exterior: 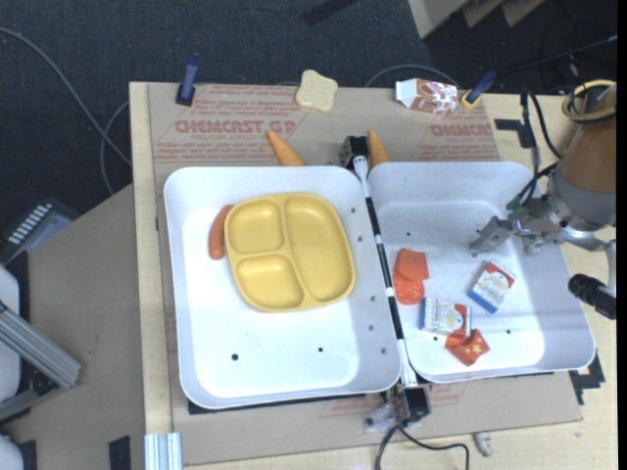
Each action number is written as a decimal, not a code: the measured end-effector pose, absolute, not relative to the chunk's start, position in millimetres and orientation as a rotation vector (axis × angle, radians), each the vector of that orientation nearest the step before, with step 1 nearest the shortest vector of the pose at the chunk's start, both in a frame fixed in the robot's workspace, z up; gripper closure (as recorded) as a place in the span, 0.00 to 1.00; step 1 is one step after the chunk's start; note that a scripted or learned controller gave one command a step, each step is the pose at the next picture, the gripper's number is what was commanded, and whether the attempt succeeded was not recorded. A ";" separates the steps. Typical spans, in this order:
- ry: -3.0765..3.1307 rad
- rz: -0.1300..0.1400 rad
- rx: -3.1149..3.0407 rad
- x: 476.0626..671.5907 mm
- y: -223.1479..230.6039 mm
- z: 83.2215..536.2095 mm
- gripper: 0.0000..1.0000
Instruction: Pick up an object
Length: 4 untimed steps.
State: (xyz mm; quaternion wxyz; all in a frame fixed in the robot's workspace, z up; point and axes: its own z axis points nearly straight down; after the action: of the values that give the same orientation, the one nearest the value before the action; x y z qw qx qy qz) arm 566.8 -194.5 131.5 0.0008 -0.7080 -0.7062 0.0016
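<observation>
Several small objects are seen in the right bin [441, 179]: an orange-red piece [409, 273] near the inner wall, a white-and-blue carton [492, 287] to its right, a flat printed packet [444, 315] below, and a red wrapper [468, 345] just beside the packet. The end effector [502, 230] is positioned above the upper right part of this bin, with its fingers spread apart and nothing between them; the carton lies near it but apart. In the left bin [196, 262], a yellow divided plate [290, 251] is placed, with a red sausage-shaped item [217, 234] touching its left edge. On the tabletop [157, 292] behind the bins, a bread slice [316, 89] and two orange carrot-like pieces [285, 149] are visible.
</observation>
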 end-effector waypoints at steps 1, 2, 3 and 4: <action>-2.231 -0.008 -2.232 520.9 -134.6 89.2 0.00; -2.235 -0.012 -2.234 483.9 -136.4 89.2 0.00; -2.222 0.001 -2.226 492.3 -212.1 124.3 0.00; -2.224 -0.006 -2.220 518.6 -93.1 85.8 0.00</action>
State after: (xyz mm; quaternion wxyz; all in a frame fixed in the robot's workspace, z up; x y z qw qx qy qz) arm 518.6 -93.1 85.8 -0.0005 -0.7064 -0.7078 -0.0018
